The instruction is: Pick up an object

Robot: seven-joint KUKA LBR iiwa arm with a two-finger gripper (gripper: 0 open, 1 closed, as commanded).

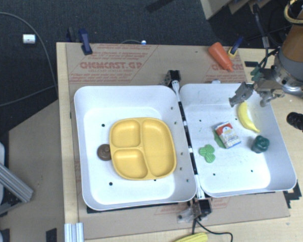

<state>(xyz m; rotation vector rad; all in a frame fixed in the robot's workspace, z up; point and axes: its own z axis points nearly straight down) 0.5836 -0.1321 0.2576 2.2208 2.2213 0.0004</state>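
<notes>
The robot arm (294, 49) came in from the right side of the picture. Its orange band was up near the top corner, and the grey wrist sat just below it. The gripper (251, 96) hung at the end of the wrist (pointing down and a bit to the left). Its two grey fingers (238, 96) were spread apart, with nothing between them.

Colours across the two white bins

The left bin (86, 135) holds a yellow divided plate (141, 148) and a brown disc (104, 152); the right bin (272, 170) holds a yellow banana (247, 117), a green leafy piece (208, 153), a dark green lump (260, 144), and a red, white and green carton (227, 135). An orange carrot (221, 57) lies on the tan, red-lettered counter (116, 62).
</notes>
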